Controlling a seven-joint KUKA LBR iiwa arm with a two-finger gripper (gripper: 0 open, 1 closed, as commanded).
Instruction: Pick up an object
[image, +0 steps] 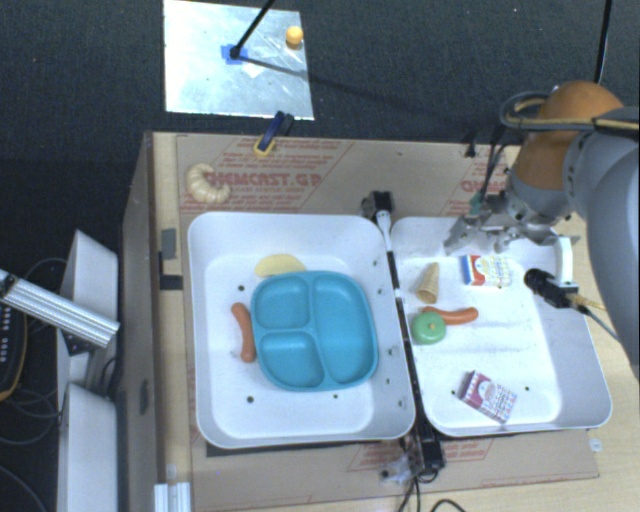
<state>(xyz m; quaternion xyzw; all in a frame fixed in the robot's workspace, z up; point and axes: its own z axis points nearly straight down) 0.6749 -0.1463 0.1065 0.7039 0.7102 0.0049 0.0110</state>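
Because the arm (600, 150) is reached in from three o'clock, the gripper (490, 225) is poised at twelve o'clock of the right bin (580, 370), just beside the carton (485, 270); jaw state cannot be told.

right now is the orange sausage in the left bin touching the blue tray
Cannot tell. In the camera view the orange sausage lies right along the left edge of the blue tray, with no plain gap between them and no clear contact either.
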